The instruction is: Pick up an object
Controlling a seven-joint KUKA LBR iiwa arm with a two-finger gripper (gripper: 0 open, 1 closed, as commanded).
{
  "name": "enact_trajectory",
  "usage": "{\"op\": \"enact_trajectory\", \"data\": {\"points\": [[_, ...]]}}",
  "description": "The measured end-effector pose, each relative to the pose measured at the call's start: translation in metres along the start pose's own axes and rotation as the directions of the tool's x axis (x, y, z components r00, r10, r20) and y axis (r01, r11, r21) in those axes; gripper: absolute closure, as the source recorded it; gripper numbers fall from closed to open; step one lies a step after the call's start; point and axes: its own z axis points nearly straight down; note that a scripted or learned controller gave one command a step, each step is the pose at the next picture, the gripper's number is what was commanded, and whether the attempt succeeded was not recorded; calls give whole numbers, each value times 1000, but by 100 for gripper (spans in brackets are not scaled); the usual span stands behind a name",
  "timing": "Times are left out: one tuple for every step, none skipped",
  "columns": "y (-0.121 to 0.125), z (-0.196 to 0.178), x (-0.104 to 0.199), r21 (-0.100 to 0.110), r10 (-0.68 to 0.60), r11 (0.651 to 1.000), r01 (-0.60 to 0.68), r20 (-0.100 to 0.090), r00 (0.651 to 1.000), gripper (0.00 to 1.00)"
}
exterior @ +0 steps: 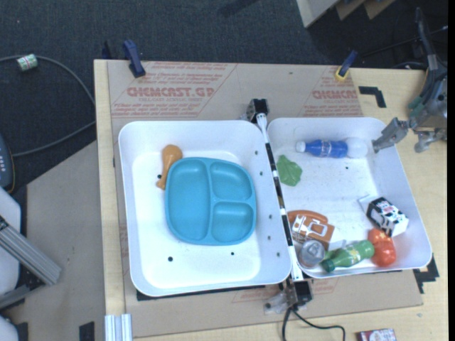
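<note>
The left bin (pixel 142 261) sits well away from the gripper (pixel 405 135), across the divider, and carries a blue tray (pixel 211 200) with a tan piece (pixel 169 163) poking out from under its far-left corner. Neither looks like the natural first choice for this arm, given how far off they are.

The right bin (pixel 409 190) is the one beneath the gripper, which hangs at that bin's far right corner, about over the rim. Its fingers are spread apart with nothing between them.

The relation that matters most: the bottle (pixel 325 148) lies to the gripper's left, along the bin's far wall, nearer than anything else. Its long axis runs left to right, pointing roughly at the gripper, so a grasp would likely need the fingers closing across its width rather than along it.

Further off, toward the near side of the bin and to the gripper's left, a green piece (pixel 288 170) lies close to the divider. Nearer the camera still sit an orange packet (pixel 311 225), a green bottle (pixel 348 256) lying slantwise beside a round metal item (pixel 311 253), a black-and-white block (pixel 386 215) almost straight below the gripper, and an orange-red ball (pixel 382 247) just beside the block.
</note>
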Motion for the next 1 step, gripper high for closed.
{"op": "enact_trajectory", "data": {"points": [[2,168,-22,5,-1,1000,1,-6,1000,0]]}}
